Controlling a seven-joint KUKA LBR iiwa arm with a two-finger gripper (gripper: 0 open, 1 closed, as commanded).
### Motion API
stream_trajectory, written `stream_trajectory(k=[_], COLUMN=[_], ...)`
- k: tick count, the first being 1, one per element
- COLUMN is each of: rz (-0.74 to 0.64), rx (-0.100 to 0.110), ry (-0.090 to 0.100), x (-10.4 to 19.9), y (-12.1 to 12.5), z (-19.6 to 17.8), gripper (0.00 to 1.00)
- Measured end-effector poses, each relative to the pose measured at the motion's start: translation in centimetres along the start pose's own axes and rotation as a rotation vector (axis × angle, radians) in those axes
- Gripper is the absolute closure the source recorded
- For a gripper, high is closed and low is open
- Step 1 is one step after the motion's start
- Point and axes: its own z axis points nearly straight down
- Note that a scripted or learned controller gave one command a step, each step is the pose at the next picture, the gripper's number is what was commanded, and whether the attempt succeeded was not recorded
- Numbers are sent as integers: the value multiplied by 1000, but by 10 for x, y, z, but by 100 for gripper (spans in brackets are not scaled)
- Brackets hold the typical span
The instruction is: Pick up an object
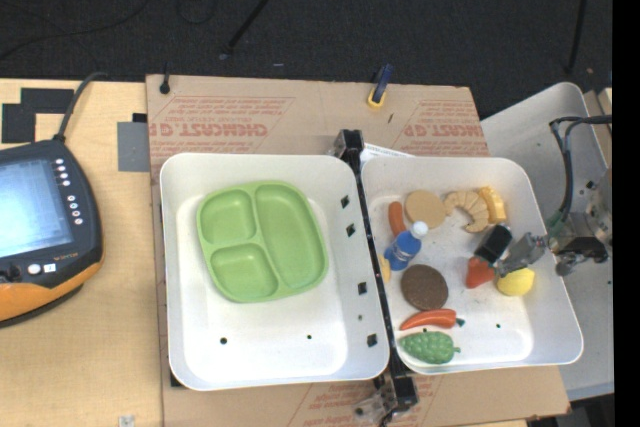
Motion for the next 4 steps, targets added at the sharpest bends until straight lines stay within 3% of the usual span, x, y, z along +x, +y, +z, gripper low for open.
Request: stream_trajectory(k=[1, 3, 4], rz=[-2, -5, 1], rx=[-9, -4, -31], ry=[-2, 2, -9], x=[0, 15, 11], y=[2, -10, -4], z=[-5, 113, 144], gripper=[0, 0, 0])
